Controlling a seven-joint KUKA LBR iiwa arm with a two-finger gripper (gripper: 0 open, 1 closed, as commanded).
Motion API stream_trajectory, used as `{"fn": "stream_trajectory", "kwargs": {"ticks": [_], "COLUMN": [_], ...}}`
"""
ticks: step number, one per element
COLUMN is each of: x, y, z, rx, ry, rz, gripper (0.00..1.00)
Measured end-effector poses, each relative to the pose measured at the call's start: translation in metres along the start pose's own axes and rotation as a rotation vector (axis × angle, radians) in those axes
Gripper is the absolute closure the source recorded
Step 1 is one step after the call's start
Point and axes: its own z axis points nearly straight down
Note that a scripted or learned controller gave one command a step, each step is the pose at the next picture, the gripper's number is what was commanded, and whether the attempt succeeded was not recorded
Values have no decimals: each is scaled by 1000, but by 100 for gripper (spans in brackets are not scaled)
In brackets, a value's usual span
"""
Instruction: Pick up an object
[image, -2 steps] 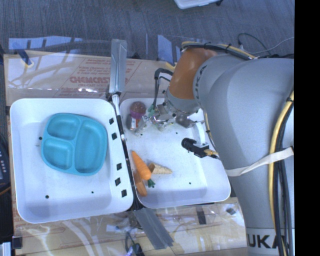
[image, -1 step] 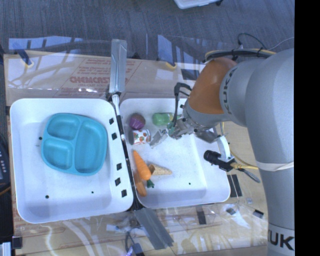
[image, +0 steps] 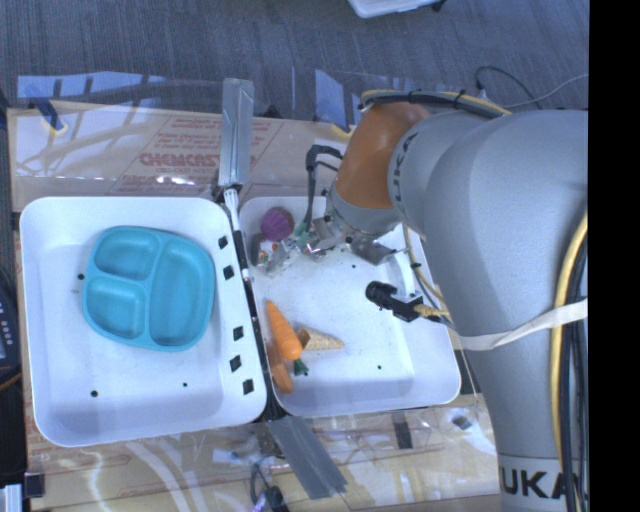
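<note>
Gripper (image: 300, 240) beside round purple ball (image: 277, 222) (nine o'clock); jaw state apparently indiscernible; centre over ball before closing.

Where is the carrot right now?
The carrot lies in the right bin, against its left wall, beside the ice-cream cone.

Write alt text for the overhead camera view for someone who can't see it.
A grey robot arm reaches into the right white bin, its claw near a purple ball; a carrot lies by the divider. The left white bin holds a blue divided plate.
</note>
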Motion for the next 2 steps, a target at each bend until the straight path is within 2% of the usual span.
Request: {"fn": "stream_trajectory", "kwargs": {"ticks": [1,2], "x": [10,2], "y": [-80,-23], "z": [-63,-1], "rx": [-5,-5], "ry": [-2,-2], "rz": [32,37], "gripper": [0,0]}}
